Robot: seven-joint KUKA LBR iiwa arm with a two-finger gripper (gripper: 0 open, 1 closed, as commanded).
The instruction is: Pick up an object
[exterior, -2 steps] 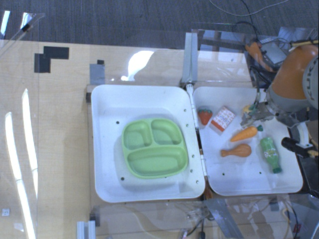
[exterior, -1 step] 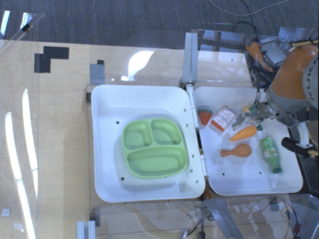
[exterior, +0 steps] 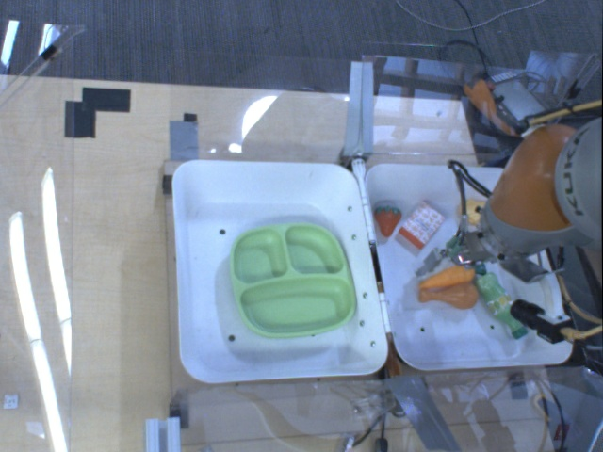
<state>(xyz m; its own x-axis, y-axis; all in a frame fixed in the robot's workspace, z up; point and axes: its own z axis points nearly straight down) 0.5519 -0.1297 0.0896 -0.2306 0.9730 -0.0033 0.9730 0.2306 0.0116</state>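
A: Several small things lie in the right bin (exterior: 415, 347), and the orange piece (exterior: 448, 288) near its middle looks like the one being gone after. It sits on the bin floor, with a green bottle-like item (exterior: 497, 299) just beside it on the right.

B: And the claw (exterior: 460, 249)?

A: It hangs low, right above the upper edge of that orange piece, close enough that I can't say whether it touches. Whether the claw is apart or together I cannot tell; the metal tips blur into the clutter there.

B: So which step is this?

A: My reading is the descent onto the target, before any lift. Nothing is visibly caught between the tips, and the orange piece rests flat.

B: What else is nearby?

A: A red-and-white packet (exterior: 420, 226) and a strawberry-like toy (exterior: 387, 220) lie further up the same bin, apart from the target. The left bin (exterior: 198, 252) carries a green divided tray (exterior: 293, 280). Both bins sit on the desk (exterior: 94, 281).

B: What does the next move call for?

A: Probably settling squarely over the orange piece, closing on it without snagging the green item, then rising straight.
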